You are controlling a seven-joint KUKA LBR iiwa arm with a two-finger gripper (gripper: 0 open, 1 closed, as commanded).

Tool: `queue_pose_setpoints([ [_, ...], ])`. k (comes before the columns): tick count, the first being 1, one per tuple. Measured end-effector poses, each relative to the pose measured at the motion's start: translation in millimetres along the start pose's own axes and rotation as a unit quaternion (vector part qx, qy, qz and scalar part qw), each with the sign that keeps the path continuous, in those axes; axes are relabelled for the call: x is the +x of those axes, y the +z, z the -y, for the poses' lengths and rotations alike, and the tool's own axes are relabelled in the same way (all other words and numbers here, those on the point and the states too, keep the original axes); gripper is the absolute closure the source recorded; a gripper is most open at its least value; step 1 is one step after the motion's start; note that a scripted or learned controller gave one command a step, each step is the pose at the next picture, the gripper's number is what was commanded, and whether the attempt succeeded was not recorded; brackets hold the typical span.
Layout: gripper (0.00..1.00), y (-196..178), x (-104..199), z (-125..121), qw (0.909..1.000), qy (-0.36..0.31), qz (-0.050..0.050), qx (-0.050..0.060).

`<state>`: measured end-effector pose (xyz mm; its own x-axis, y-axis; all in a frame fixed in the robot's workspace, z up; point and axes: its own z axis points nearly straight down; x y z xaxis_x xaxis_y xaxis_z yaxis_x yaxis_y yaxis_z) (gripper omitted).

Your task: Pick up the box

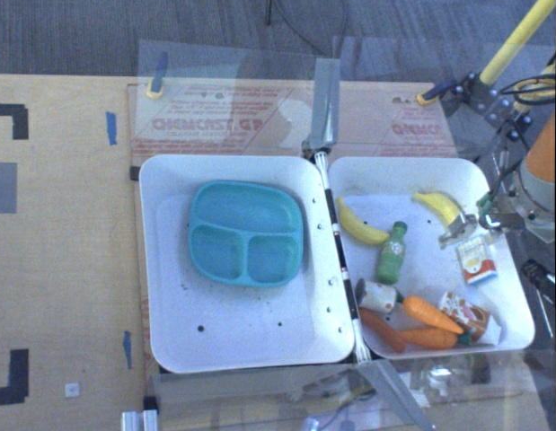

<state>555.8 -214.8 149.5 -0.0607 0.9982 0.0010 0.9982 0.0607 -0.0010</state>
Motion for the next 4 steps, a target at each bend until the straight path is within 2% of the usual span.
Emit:
queue_pose_setpoints([
  [1, 0.00, 17.5, 4.6, -18.9, 0.9992, 0.041, -0.001, -0.001],
  [2, 1.00, 8.4, 2.0, -19.2, 0.9991, 0.042, 0.000, -0.002],
  [3, 1.00, -21.6, 1.3, -39.0, 0.9990, -0.044, 0.001, -0.002],
  [4, 0.00, -21.5, 1.2, -38.9, 0.9990, -0.044, 0.001, -0.001],
])
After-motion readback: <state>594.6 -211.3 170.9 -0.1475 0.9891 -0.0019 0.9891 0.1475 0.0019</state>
